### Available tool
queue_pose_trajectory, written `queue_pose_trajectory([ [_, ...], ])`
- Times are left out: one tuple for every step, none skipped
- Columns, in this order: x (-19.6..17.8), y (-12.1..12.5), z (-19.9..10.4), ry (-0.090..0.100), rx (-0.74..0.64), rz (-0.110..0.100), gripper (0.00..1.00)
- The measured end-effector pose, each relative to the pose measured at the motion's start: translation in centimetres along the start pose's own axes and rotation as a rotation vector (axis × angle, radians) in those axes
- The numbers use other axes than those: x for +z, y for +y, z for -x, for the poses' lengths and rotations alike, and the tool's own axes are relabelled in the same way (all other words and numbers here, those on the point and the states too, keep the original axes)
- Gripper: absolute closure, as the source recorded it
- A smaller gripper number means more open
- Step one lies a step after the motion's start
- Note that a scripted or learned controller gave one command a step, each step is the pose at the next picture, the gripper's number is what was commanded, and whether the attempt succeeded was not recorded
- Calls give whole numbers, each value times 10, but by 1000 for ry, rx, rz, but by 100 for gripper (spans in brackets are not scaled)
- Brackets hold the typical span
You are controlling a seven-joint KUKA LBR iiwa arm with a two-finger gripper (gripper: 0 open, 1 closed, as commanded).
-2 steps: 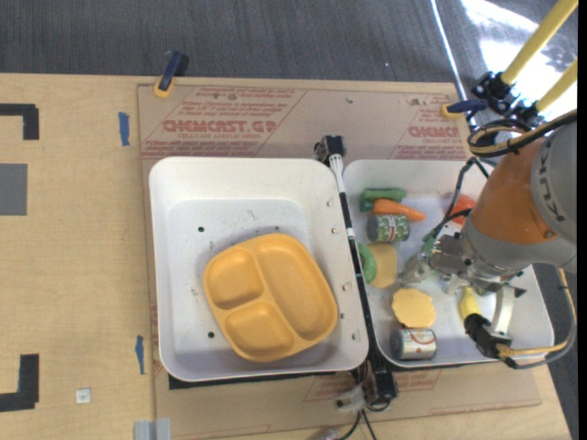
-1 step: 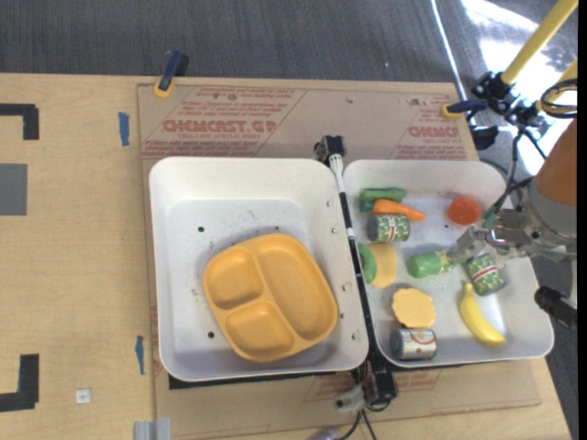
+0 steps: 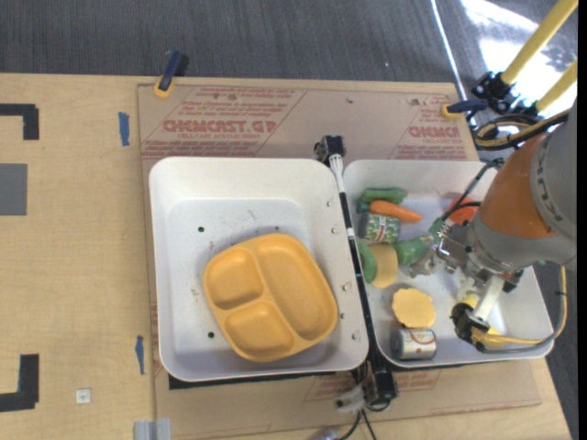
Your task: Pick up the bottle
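Observation:
The right bin (image 3: 532, 314) holds the toys. A dark green bottle-like shape (image 3: 413, 248) lies near its middle, partly covered by the gripper head, so I cannot be sure of its outline. My gripper (image 3: 435, 248) is low in this bin, right against that green shape's right end. The grey arm with its orange band (image 3: 514, 209) comes in from the right above it. Nothing shows clearly held.
A yellow divided plate (image 3: 268, 293) lies in the left bin (image 3: 174, 191). Around the gripper are a green vegetable (image 3: 381, 194), a carrot (image 3: 396, 211), a green-labelled can (image 3: 379, 227), a yellow-green fruit (image 3: 380, 264), a yellow disc (image 3: 415, 307) and a silver can (image 3: 415, 342).

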State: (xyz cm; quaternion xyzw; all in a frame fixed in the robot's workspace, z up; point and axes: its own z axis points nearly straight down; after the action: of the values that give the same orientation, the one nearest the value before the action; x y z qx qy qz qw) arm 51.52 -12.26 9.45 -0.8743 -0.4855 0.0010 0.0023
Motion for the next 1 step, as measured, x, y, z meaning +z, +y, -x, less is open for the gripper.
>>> queue_pose_trajectory([
  [6, 18, -33, -2, 23, 12, 0],
])
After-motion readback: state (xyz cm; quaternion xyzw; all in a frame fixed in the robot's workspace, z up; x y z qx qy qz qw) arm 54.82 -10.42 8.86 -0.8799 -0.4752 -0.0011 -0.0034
